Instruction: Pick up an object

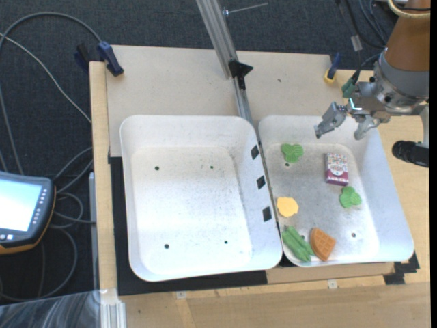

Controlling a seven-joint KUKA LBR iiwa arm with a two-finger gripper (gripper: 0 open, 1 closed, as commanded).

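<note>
1. Nearest to us, in the near part of the right shallow white plastic bin, we see an orange wedge-shaped toy with a ribbed face; just left of it lies a long dark-green leafy toy, tilted along the bin's near-left rim.
2. A little farther, close to the divide between the bins, a small yellow rounded toy rests on the bin floor.
3. To the right of that, a small bright-green lumpy toy sits near the bin's right side, well apart from the yellow one.
4. Just beyond it, a small purple-and-white printed carton lies flat near the middle of the right bin.
5. Farther left, a second green leaf-shaped toy lies in the far-left part of the same bin.
6. The left shallow white plastic bin stands side by side with the right one, its floor speckled with dark marks.
7. Above the far edge of the right bin we see the grey two-finger gripper, its two fingers spread apart with nothing between them, hanging beyond the carton and touching none of the objects.
8. Farthest right, the grey arm with its orange band reaches in from the right.
</note>
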